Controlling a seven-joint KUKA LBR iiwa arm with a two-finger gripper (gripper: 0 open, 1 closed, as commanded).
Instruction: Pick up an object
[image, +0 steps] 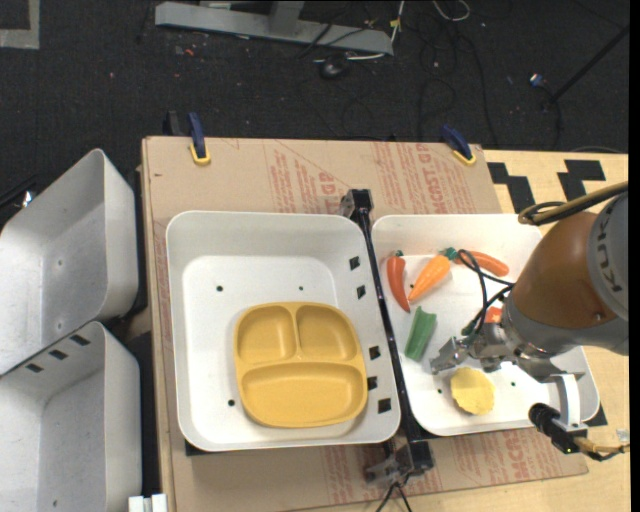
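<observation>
tool (447, 357) over right bin (520, 425), grip state unclear, perhaps touching yellow piece (473, 391).

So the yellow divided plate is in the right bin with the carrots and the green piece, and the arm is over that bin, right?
Not quite. The camera view shows the yellow divided plate in the left bin. The carrots and the green piece lie in the right bin, and the arm is over that bin.

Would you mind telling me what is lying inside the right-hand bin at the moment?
In the right bin lie a red pepper, two carrots, a green piece and a yellow piece below the gripper. The arm covers the bin's right part, so anything there is hidden.
</observation>
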